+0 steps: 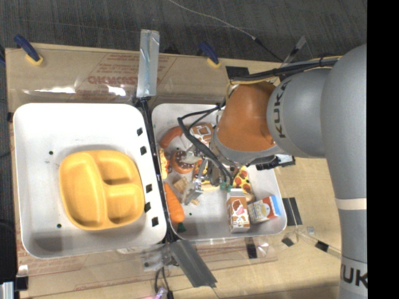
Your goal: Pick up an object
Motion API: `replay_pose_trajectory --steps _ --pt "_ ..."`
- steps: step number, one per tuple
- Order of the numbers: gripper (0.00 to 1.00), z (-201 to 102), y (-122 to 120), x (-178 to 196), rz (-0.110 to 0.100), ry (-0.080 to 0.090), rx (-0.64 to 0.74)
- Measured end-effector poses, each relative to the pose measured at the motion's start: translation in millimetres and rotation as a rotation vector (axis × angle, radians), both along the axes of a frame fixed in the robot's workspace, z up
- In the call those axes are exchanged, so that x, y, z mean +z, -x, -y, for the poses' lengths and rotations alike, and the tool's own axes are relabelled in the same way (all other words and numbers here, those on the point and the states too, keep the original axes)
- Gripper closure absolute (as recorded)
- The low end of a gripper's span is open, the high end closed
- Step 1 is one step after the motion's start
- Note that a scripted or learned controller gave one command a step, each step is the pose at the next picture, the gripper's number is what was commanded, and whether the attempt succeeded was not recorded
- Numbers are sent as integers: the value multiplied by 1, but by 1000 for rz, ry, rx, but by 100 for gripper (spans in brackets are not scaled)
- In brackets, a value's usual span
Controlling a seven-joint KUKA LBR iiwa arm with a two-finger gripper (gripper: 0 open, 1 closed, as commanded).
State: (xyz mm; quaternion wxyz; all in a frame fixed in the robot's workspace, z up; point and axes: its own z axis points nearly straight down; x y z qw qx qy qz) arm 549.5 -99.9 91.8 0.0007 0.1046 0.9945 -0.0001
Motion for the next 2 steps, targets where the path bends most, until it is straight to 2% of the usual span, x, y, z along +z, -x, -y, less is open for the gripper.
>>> replay_pose_trajectory --steps 1,2 --pt "100 -1 -2 11 4 1 6" --pt "100 -31 -89 182 11 1 -58"
